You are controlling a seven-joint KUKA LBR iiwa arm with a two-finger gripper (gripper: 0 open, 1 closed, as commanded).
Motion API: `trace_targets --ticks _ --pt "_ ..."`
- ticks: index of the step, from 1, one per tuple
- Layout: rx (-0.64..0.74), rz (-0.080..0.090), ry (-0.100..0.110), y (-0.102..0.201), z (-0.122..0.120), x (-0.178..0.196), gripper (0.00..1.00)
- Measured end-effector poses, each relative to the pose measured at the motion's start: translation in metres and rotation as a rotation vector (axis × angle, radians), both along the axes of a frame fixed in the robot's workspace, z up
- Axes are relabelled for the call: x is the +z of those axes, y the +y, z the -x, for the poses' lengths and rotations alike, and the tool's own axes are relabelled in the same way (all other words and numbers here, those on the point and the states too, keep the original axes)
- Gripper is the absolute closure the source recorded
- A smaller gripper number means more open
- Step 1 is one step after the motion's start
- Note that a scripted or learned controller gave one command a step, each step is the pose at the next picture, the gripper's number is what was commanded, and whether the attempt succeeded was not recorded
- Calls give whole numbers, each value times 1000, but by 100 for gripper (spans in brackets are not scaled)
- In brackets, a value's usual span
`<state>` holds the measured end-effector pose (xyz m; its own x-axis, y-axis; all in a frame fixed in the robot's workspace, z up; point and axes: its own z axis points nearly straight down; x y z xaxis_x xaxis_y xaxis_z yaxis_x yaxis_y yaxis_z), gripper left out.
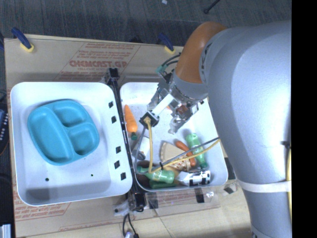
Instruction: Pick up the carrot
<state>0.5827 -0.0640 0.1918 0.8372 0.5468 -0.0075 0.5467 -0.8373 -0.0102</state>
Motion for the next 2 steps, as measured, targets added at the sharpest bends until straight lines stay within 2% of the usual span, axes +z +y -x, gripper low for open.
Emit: trace_targets --ticks 1,2 --pt "-47 0 4 44 10 -1 0" --pt "-330 3 8 34 26 -1 0"
